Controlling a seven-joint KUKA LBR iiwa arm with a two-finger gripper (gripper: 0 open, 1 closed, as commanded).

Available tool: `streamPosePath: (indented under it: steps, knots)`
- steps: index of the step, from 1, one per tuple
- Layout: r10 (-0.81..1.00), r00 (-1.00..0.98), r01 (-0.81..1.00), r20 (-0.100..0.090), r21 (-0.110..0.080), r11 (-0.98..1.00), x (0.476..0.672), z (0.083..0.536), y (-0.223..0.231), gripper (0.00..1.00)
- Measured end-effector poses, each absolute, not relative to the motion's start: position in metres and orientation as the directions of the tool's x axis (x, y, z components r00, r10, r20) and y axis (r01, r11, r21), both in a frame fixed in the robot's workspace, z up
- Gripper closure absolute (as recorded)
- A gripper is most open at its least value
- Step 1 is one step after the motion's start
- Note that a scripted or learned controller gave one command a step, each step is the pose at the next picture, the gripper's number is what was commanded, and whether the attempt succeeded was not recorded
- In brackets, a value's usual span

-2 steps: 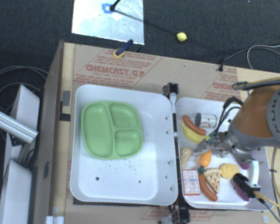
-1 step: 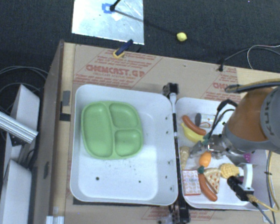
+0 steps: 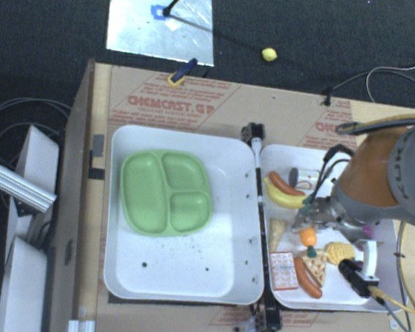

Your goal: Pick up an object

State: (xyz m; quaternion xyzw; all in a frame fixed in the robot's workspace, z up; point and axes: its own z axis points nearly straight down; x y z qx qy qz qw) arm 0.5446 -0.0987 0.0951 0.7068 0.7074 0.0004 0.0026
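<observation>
Two white bins sit side by side. The left bin (image 3: 129,279) holds one green plate (image 3: 165,192). The right bin (image 3: 341,301) holds one banana (image 3: 284,196) and two hot dogs (image 3: 282,183) (image 3: 308,277). The arm (image 3: 390,177) bends down over the orange (image 3: 308,237) in the middle; I cannot tell the gripper's (image 3: 306,220) state.

We note the left shallow white bin (image 3: 181,280) has bare floor right of and below the green compartment plate (image 3: 166,192); the right white bin (image 3: 286,159) is crowded with toy food, the grey arm (image 3: 383,180) overhanging.
</observation>
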Motion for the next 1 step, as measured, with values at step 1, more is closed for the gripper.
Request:
streamPosePath:
  steps: [1]
  knots:
    - [1.000,-0.004,1.000,0.001,0.004,0.004,0.5407,0.1852,-0.0336,1.00]
